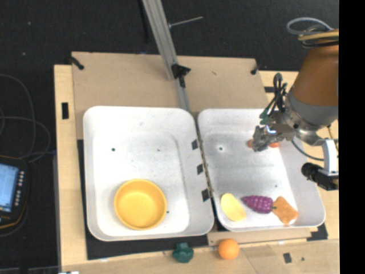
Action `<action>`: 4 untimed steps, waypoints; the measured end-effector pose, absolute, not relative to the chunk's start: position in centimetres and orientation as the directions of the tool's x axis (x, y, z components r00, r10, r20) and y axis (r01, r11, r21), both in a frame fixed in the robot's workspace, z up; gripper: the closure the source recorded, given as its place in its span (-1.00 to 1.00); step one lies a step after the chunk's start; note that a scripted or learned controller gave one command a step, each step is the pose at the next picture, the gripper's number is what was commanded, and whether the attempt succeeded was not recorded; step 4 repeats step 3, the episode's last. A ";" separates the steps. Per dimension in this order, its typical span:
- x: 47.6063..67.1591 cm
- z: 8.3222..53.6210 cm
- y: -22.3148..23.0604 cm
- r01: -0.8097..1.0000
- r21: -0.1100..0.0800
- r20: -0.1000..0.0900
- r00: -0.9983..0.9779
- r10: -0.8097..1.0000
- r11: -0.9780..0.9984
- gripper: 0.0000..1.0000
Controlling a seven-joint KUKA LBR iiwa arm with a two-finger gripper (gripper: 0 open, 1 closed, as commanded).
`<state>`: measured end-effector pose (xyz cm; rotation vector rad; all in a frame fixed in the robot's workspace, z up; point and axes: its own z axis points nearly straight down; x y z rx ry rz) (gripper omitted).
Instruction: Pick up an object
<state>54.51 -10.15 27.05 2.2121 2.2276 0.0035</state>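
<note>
My gripper (261, 140) hangs low over the upper right part of the right bin (228, 130). A small red-orange thing (275, 145) peeks out from beneath it, mostly hidden by the gripper body; I cannot tell whether it is touched or held. Along the front of the right bin lie a pale yellow piece (232, 207), a purple bunch of grapes (258, 203) and an orange piece (285, 209). A yellow bowl (140, 203) sits upright in the front of the left bin (137, 130).
An orange ball (228, 249) and a small green object (183, 253) lie on the bench in front of the bins. A metal pole (162, 33) slants up from between the bins at the back. A tablet (8, 190) sits far left.
</note>
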 end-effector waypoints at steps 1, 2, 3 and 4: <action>57.0 26.5 -5.7 1.000 0.002 0.000 -0.006 1.000 0.006 1.00; 58.9 25.1 -0.8 1.000 0.001 0.000 -0.006 1.000 0.006 1.00; 60.9 25.6 4.4 1.000 0.003 0.001 -0.007 1.000 0.007 1.00; 60.9 25.6 4.4 1.000 0.003 0.001 -0.007 1.000 0.007 1.00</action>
